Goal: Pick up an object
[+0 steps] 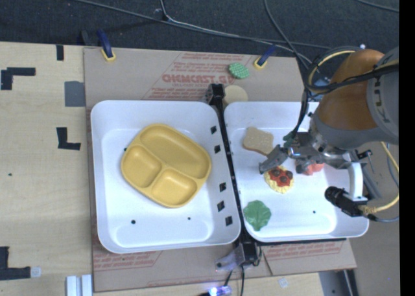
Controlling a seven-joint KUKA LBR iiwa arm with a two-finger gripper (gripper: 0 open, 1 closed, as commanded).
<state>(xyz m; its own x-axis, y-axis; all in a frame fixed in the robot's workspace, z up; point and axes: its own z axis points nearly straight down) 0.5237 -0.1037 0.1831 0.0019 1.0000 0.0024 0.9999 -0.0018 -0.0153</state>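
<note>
Cardboard sheeting [188, 78] is lying under two white bins. Left bin [110, 223] is holding a yellow divided tray [166, 164]. Right bin [311, 223] is holding a tan bread slice [257, 140], a pizza-like toy [281, 179], a green leafy toy [257, 214] and a red piece [314, 168]. Gripper [280, 157] is hanging just above the pizza-like toy; whether its fingers are apart cannot be told.
</note>
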